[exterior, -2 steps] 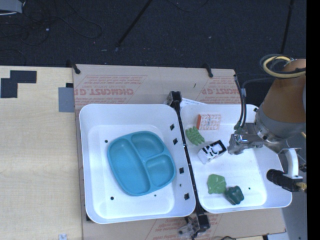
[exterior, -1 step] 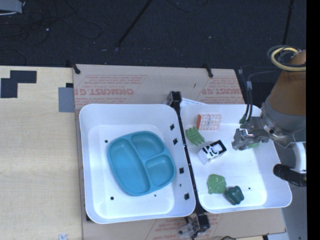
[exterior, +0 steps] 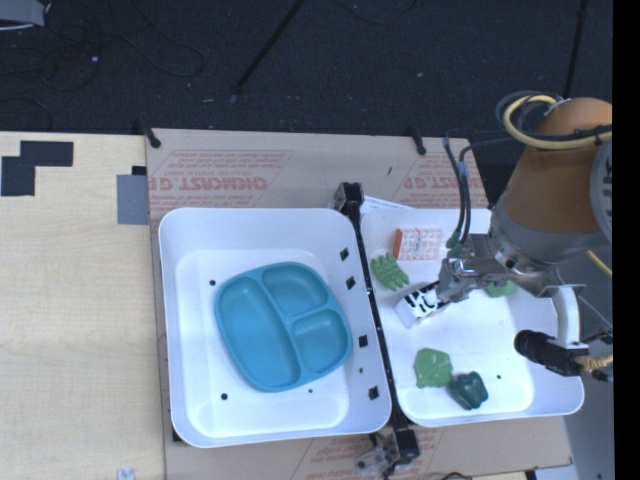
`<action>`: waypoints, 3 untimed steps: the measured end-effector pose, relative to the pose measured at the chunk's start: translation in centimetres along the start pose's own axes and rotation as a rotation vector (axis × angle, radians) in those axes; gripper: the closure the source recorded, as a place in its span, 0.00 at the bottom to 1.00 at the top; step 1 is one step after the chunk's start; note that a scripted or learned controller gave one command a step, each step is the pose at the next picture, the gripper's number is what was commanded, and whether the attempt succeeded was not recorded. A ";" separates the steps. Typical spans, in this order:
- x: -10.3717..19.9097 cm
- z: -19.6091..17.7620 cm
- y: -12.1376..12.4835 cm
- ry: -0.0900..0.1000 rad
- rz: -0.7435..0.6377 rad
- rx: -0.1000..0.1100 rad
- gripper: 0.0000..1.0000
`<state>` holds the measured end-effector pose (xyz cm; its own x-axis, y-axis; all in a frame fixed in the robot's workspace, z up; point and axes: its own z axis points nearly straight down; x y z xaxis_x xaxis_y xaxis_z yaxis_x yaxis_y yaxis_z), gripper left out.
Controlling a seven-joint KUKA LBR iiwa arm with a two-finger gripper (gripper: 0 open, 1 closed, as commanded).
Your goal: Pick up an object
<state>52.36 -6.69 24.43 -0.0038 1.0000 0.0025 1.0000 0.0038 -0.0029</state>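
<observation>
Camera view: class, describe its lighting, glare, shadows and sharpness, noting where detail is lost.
Camera view: lighting is even and soft over the bench; the white bins look bright, nearly washed out; the blue tray casts little shadow; the floor behind is dark, with faint cables; the image is slightly soft, so the small toys and the gripper lack fine detail.

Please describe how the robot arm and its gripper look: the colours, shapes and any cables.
The arm is thick and rounded, with a wide orange band above a grey wrist section. A yellow cable loop sits at its top, and dark cables run down its side toward the gripper. The gripper is a small metallic grey assembly, too small to show finer detail or markings.
</observation>
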 end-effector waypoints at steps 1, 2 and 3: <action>5.0 -0.4 0.8 -0.002 0.000 0.000 1.00; 9.6 0.8 0.4 -0.001 0.000 0.002 1.00; 14.0 1.1 0.3 -0.002 0.000 0.001 1.00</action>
